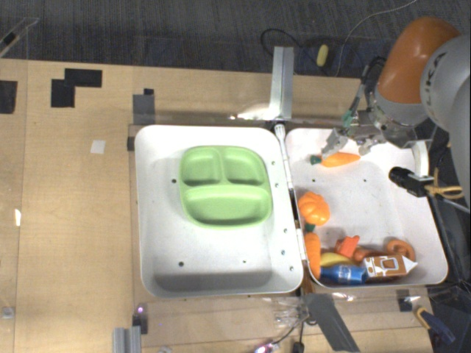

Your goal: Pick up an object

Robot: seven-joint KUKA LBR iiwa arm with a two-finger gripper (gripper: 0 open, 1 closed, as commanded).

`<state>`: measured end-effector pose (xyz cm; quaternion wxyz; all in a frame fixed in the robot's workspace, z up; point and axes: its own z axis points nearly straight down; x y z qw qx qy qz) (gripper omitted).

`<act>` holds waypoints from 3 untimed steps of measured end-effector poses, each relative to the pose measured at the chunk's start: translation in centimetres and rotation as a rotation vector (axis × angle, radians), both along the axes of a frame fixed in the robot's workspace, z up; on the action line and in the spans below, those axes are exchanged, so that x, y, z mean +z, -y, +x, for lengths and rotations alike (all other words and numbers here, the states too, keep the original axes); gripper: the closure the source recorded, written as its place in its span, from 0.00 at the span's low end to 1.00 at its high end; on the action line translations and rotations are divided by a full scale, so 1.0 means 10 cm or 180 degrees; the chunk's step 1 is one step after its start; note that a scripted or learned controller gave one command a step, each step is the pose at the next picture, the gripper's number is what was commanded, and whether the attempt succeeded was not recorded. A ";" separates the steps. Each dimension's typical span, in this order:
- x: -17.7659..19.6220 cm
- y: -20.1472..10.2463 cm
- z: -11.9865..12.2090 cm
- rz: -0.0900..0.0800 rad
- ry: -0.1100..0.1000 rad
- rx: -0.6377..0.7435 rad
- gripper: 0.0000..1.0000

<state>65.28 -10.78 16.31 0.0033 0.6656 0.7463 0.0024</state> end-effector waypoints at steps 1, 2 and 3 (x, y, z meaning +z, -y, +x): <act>-0.55 0.01 0.13 -0.0014 0.0053 0.0284 0.00; -0.06 0.22 0.18 0.0000 -0.0001 -0.0050 0.00; -0.55 0.00 0.15 -0.0017 0.0035 0.0572 0.00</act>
